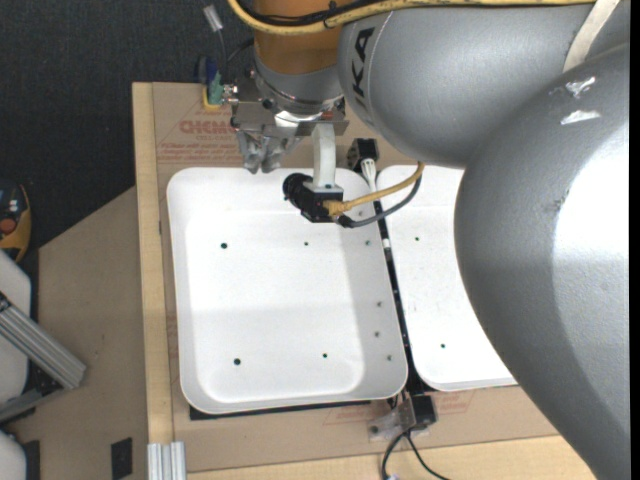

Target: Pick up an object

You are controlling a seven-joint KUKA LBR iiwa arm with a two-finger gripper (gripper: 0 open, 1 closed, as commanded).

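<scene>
My gripper [262, 156] hangs below the orange-banded wrist [295, 8], over the far edge of the left bin [200, 268], near its back left corner. Beside it, a white bracket [325, 163] with a black fitting [305, 198] and a yellow-and-black cable reaches down over the bin's back wall. I see nothing held in the gripper. No loose object shows on the visible floor of either bin. The big grey arm covers most of the right bin [440, 308].
The two white bins sit side by side on a brown board [150, 268]. A black divider [392, 278] runs between them. A small connector and cable [405, 418] lie at the front edge. Dark floor and metal framing are at the left.
</scene>
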